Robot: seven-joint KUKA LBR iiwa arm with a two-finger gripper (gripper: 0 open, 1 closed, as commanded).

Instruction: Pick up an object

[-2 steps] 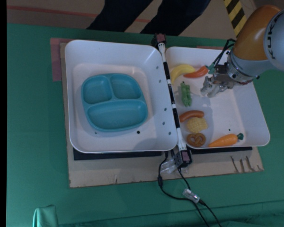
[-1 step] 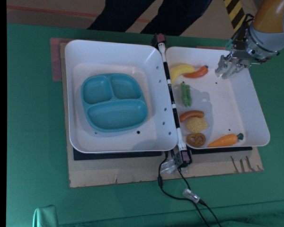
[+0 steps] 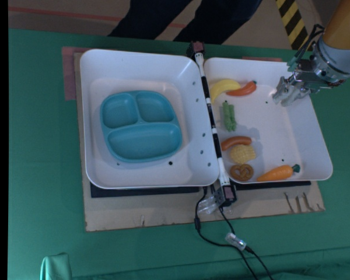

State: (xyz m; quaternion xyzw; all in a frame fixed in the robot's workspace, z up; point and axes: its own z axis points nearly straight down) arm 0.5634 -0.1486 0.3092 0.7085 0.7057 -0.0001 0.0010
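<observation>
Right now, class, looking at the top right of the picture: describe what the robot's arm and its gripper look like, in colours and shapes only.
The arm is a thick rounded tube: a broad orange band, then a pale grey ring below it. Beneath that sits the gripper, a compact block of grey and silver metal parts with dark gaps, ending in short pale fingers. No cables or markings can be made out on it.

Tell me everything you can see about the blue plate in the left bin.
The blue plate is a teal, rounded-square dish that looks like smooth plastic. Raised ridges split it into three compartments: two small ones on the far side and one wide one on the near side. It lies flat and upright, slightly turned, near the middle of the left bin, touching only the bin floor.
</observation>
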